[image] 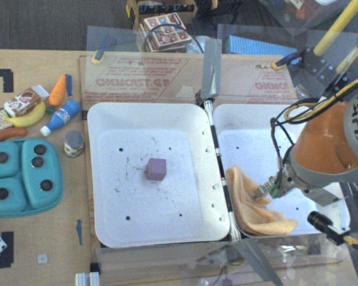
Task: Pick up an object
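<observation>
The gripper point(266, 190) is down in the right bin point(250, 137), at the upper edge of the orange cloth point(250, 204), but whether it is clamped on the fabric cannot be told, so the pick is judged unconfirmed, with the lift left to do. The cloth lies crumpled against the bin's wall at 7 o'clock, its long axis running from 11 to 5 o'clock, the narrow tail pointing toward 4. A purple cube point(156, 169) sits near the centre of the left bin point(107, 124), untouched.
</observation>
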`<action>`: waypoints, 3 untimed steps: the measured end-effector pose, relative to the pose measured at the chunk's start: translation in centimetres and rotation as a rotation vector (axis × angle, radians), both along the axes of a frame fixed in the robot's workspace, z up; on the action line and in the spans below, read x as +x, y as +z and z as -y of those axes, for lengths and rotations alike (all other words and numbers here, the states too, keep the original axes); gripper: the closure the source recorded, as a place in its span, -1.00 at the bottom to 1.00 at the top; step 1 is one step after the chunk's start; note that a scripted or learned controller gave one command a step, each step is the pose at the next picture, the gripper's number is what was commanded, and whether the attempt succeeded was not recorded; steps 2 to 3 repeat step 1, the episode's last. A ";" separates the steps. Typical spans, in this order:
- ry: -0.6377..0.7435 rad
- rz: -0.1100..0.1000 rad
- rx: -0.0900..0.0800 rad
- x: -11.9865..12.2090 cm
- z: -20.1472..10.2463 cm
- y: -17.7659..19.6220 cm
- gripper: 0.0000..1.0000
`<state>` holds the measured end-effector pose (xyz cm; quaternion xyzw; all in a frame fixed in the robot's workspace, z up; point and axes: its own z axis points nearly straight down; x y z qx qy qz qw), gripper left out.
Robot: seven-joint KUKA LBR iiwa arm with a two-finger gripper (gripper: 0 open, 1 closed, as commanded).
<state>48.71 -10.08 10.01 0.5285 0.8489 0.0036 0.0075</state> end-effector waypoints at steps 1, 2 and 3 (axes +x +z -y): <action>-0.191 -0.014 0.002 9.0 -2.6 8.5 1.00; -0.191 -0.014 0.002 9.0 -2.6 8.5 1.00; -0.191 -0.014 0.002 9.0 -2.6 8.5 1.00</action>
